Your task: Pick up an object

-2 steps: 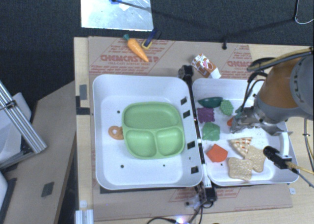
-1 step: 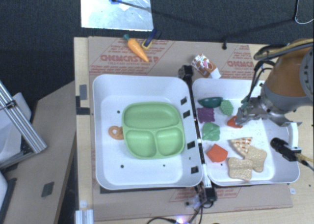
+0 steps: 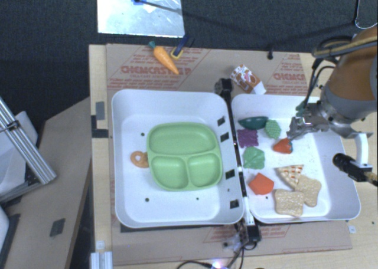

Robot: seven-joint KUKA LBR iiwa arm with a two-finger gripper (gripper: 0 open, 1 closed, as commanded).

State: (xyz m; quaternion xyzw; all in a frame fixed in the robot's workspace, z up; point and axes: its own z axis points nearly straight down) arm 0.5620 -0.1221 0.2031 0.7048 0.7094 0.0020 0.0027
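Pincer (image 3: pixel 293 133) is hanging low in the right bin (image 3: pixel 344 202), tips just above the red strawberry piece (image 3: pixel 283 146); whether it is apart or together, cannot tell. Strawberry is lying on the bin floor, right of the green leaf piece (image 3: pixel 254 157)

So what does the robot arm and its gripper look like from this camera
The arm is a rounded grey body with a wide orange band above the wrist. Thin dark cables loop off it near the top right. The gripper is a small grey metal piece with slim fingers. A black cylindrical part sticks out lower down.
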